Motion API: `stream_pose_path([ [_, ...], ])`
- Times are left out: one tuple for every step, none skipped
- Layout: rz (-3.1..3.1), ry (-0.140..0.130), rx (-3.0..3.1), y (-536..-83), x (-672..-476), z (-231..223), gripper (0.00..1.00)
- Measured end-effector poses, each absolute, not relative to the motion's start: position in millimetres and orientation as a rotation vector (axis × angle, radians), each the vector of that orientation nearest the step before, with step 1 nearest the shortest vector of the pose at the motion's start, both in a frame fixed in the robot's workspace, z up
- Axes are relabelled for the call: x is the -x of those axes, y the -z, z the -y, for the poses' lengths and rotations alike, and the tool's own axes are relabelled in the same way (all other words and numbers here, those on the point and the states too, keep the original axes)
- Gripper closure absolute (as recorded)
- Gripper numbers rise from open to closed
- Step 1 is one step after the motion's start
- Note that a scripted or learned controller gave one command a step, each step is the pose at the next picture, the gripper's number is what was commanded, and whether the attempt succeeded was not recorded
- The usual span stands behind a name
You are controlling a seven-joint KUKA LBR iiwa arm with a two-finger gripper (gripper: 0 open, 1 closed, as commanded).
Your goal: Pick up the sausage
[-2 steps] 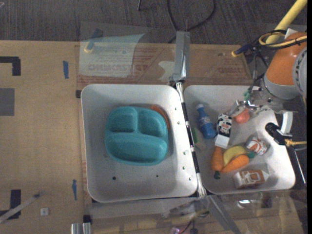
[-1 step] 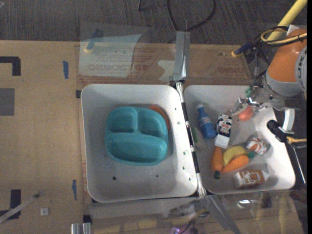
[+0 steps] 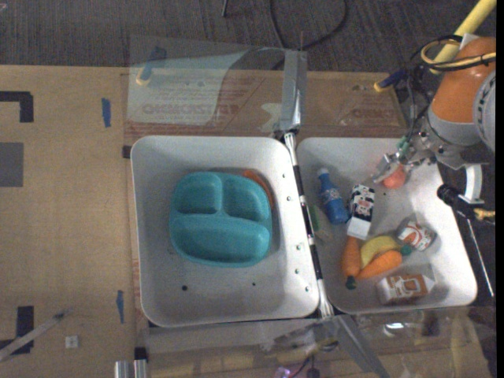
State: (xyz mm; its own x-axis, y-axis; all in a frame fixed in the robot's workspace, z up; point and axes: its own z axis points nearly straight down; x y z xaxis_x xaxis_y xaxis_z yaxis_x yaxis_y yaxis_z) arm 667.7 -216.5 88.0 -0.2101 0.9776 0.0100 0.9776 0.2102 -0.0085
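The sausage (image 3: pixel 395 179) is a small salmon-pink piece in the far part of the right bin (image 3: pixel 461 286), near its back right corner. My gripper (image 3: pixel 396 164) hangs from the grey arm with the orange band (image 3: pixel 461 97) and sits right over the sausage, touching or nearly touching its top. The gripper body hides the sausage's upper end, so I cannot make out whether it is held.
The right bin also holds a blue bottle (image 3: pixel 332 197), a black-and-white carton (image 3: pixel 361 207), two carrots (image 3: pixel 370 264), a yellow fruit (image 3: pixel 379 246), a small can (image 3: pixel 415 235) and a juice box (image 3: pixel 405 287). A teal divided plate (image 3: pixel 222 216) lies in the left bin (image 3: pixel 153 290).
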Motion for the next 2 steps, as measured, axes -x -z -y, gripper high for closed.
stream_pose_path([
  [2.429,0.009,1.958,-87.6,-668.2,211.8,0.0],
  [2.297,0.004,2.153,-194.0,-630.8,196.7,0.0],
])
